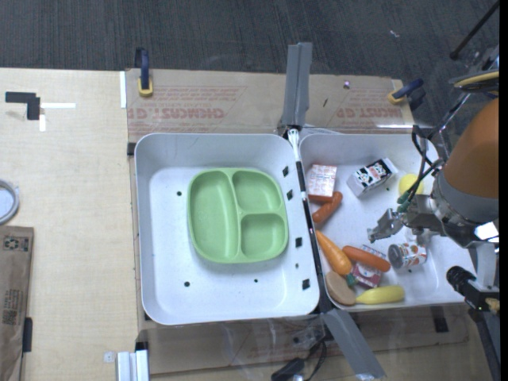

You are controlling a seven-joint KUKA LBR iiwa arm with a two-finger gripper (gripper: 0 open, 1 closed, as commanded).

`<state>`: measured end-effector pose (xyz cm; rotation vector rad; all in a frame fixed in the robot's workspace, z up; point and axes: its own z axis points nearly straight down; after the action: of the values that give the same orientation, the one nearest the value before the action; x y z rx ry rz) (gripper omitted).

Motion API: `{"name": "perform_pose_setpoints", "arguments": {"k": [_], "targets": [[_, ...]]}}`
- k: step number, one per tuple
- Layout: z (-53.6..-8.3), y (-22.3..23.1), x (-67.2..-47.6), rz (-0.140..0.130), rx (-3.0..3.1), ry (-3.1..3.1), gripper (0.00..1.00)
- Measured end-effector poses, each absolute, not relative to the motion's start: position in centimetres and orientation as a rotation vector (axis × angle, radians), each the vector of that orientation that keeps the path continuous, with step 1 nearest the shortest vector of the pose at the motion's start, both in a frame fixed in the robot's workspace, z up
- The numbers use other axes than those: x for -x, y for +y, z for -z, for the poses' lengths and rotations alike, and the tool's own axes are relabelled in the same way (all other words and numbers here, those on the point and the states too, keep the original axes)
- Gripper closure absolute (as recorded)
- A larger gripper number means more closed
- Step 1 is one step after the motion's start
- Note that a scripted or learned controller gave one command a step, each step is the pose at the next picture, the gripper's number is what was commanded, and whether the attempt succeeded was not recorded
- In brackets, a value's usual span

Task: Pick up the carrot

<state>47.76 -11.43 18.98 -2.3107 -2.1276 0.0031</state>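
In the right bin (444,296), the carrot (332,252) lies beside a sausage (367,257), banana (380,294) and can (408,254). The gripper (386,227) hovers near; its grip cannot be told.

Orange carrot (334,252) slantwise in right bin (349,143)

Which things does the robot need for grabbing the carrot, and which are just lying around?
For the job:
- carrot, by the right bin's left wall
- gripper, above the right bin

Just lying about:
- green divided plate in the left bin
- banana
- black-and-white carton
- pink box
- small can
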Motion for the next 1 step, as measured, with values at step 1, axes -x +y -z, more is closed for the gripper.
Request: {"name": "perform_pose_setpoints", "arguments": {"k": [1], "targets": [[-11.47,-10.53,-48.49,0.026,2.522,-1.908,0.00]]}}
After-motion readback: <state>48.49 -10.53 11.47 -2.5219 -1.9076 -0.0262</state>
